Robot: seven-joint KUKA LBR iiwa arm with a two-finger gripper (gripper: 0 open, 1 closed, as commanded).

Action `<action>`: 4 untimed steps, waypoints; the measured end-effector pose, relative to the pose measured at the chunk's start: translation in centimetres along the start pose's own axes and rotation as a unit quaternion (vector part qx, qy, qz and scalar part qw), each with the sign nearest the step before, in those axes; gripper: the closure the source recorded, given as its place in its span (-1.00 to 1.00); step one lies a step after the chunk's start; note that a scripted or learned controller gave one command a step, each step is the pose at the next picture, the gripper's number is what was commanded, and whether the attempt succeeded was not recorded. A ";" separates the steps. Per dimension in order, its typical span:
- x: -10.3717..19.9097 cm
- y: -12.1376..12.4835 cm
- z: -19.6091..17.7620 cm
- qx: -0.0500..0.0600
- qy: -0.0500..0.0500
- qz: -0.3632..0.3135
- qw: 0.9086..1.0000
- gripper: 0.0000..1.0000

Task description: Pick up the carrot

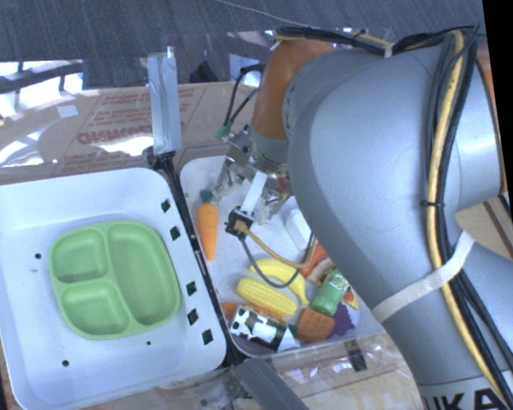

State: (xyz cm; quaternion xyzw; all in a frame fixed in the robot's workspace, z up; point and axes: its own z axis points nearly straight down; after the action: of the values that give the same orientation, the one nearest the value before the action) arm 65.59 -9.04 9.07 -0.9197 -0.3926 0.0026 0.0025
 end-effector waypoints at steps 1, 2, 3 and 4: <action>-2.4 -1.5 0.1 0.001 -0.001 0.180 0.984 -1.00; -1.2 0.1 -0.1 -0.001 0.002 0.295 0.955 -1.00; -1.0 -0.6 0.0 0.001 0.000 0.295 0.955 -1.00; -1.9 -1.7 0.1 0.001 0.000 0.297 0.955 -1.00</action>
State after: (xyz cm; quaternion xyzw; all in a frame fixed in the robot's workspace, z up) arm 63.06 -9.25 9.01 -0.9948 -0.1020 0.0039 0.0021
